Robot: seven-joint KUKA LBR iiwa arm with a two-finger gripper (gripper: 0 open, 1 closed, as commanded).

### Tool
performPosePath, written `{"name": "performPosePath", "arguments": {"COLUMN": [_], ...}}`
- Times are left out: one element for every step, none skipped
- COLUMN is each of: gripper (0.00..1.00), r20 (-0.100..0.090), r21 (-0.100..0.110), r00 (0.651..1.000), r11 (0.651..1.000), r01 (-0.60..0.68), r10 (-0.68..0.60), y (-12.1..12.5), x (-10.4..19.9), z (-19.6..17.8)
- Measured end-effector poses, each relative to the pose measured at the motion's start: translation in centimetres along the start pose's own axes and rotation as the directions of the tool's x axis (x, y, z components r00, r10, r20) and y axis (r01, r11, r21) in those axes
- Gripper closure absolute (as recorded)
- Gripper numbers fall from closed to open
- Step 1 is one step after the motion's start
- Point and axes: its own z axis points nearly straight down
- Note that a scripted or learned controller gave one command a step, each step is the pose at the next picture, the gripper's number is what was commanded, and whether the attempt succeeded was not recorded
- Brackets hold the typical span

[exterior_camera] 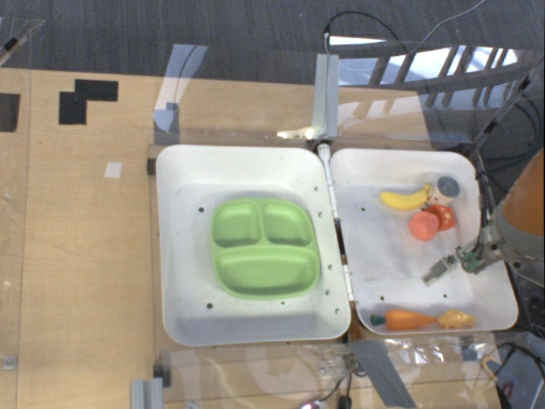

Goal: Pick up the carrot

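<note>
The carrot (409, 319) is orange with a small green top. It lies flat along the front wall of the right bin (375, 254), top pointing left. My gripper (438, 272) hangs over the right bin's floor, up and to the right of the carrot and clearly apart from it. It reaches in from the right edge on the grey arm with the orange band (528, 211). Nothing shows in its grasp.
A small yellow item (456, 319) lies just right of the carrot. At the back of the right bin are a banana (405, 198), a salmon-red piece (423, 226), a red piece (444, 218) and a grey-blue disc (448, 187). The left bin (183, 228) holds a green divided plate (265, 247).
</note>
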Motion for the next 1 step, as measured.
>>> {"name": "performPosePath", "arguments": {"gripper": [0.0], "r20": [-0.002], "r21": [0.0], "r00": [0.957], "r11": [0.957], "r01": [0.29], "r10": [-0.29], "y": [3.58], "x": [8.02], "z": [1.14]}}
